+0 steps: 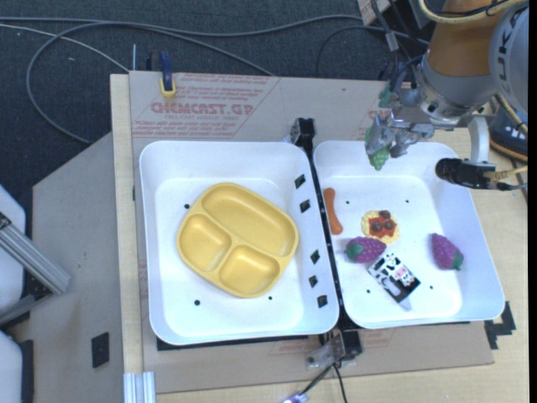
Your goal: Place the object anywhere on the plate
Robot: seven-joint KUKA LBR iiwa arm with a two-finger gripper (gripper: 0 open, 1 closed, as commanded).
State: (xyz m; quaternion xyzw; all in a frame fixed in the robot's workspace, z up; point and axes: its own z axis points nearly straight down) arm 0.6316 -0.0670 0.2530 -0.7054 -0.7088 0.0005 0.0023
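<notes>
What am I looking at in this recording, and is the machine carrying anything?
This is one picture from a camera fixed above a workbench, looking down at a slant. The grey arm with an orange band entering from the right is a robot arm; the gripper at its tip is its grasping part. Something small and green sits between the jaws, so it appears to be held, above the back edge of the right white bin. In that bin lie an orange sausage-shaped toy, a yellow disc with red spots, two purple berry-like toys and a black-and-white packet. The left white bin holds the yellow divided plate, the goal for the object.
</notes>
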